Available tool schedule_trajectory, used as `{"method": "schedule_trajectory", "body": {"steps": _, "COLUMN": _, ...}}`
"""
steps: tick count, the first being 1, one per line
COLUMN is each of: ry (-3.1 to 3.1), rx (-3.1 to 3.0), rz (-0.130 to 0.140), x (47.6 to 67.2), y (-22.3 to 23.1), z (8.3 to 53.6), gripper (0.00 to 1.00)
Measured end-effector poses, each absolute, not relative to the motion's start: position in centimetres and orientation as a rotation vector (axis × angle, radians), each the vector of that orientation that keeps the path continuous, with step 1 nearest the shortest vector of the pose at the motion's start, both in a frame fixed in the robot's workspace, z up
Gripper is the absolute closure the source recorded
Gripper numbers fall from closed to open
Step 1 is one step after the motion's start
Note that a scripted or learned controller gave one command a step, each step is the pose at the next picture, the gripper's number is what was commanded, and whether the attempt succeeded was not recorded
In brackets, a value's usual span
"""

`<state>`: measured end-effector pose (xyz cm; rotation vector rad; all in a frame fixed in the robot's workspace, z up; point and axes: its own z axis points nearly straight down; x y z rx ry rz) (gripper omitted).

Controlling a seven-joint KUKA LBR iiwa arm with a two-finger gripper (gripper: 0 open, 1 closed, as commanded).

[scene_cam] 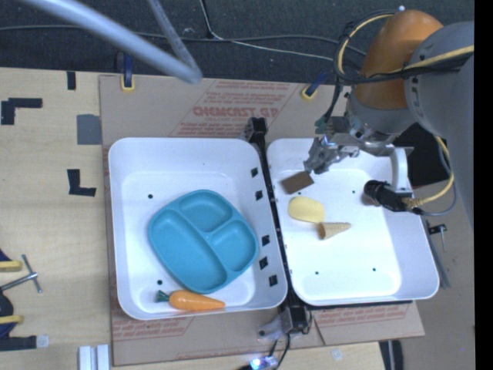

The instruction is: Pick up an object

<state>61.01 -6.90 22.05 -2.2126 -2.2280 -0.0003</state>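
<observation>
we record a light wooden desk [46,230] carrying a brown cardboard sheet [231,106] with red print, and on that sheet two shallow white bins side by side. black tape marks sit on the desk at 9 o'clock, and dark flooring with thin cables runs along the 12 o'clock edge. a blurred grey bar [100,25] crosses the 11 o'clock corner.

the left bin [123,160] holds a blue divided plate [202,240] at its centre and an orange carrot [196,302] at its 6 o'clock wall, just beside the plate.

the right bin [385,284] holds a brown flat piece [296,182] at 10 o'clock, a pale yellow rounded object [306,209] just below it, and a tan cone [334,228] touching or nearly touching the yellow object on its 4 o'clock side.

the arm [400,52], grey with an orange band, enters from 2 o'clock. the tool [320,160] hangs over the right bin at 11 o'clock, just above the brown piece; we cannot tell whether it is wide or narrow, and we see nothing gripped in it.
</observation>
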Motion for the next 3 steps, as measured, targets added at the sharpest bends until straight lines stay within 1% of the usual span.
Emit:
{"method": "schedule_trajectory", "body": {"steps": 2, "ry": -2.227, "rx": -2.214, "rz": 0.001, "x": 61.2, "y": 3.7, "z": 23.8, "gripper": 1.00}}
{"method": "schedule_trajectory", "body": {"steps": 3, "ry": -2.227, "rx": -2.213, "rz": 0.001, "x": 60.8, "y": 8.9, "z": 23.6, "gripper": 1.00}}
